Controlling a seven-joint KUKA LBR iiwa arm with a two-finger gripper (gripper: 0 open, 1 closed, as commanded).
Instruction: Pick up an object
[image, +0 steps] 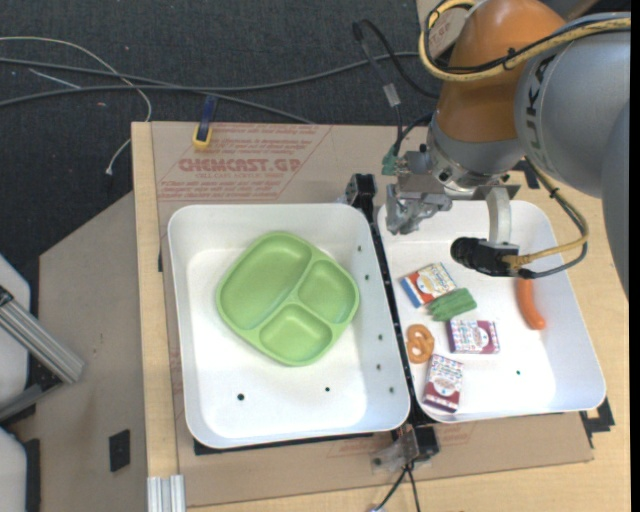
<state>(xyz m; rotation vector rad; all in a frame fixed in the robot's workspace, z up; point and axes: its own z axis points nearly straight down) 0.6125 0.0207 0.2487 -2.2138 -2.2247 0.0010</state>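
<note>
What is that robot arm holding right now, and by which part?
Nothing visible: the end effector hangs above the right bin's far corner, with no object between its fingers.

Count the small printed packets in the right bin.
3: one packet near the bin's middle, another below the green piece, a third at the front edge. The arm may hide more.

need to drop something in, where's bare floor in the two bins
Left bin: bare strips around the green plate, widest in front. Right bin: bare front-right corner, past the carrot. Crowded by the divider: packets, pretzel.
</note>
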